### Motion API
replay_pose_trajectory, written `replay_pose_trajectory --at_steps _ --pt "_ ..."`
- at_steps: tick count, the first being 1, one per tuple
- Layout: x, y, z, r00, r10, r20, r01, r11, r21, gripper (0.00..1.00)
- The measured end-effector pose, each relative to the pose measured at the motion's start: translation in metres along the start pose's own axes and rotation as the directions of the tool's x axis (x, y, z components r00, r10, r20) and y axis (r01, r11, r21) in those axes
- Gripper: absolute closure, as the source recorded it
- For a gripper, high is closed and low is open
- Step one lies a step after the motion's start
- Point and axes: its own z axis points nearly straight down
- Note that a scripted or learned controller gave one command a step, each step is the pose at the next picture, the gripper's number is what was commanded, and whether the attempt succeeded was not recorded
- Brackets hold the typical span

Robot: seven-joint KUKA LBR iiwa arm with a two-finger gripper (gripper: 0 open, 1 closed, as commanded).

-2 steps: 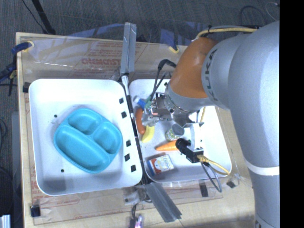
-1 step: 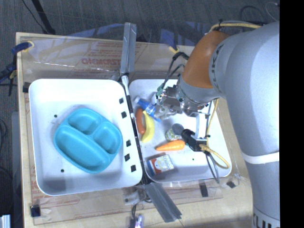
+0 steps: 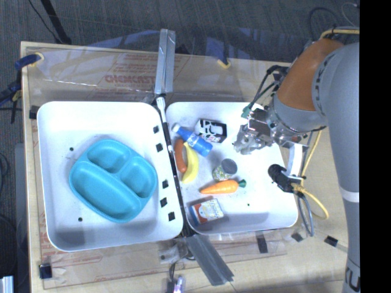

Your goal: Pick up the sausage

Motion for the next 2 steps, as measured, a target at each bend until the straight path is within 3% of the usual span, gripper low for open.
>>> replay_pose_trajectory --at_steps 1,2 --pt "0.008 -0.039 -0.003 0.989 0.149 0.000 -0.149 0.989 0.003 1.00" --pt "0.021 -0.014 0.121 0.990 -0.142 -0.001 0.142 0.990 0.001 1.00"
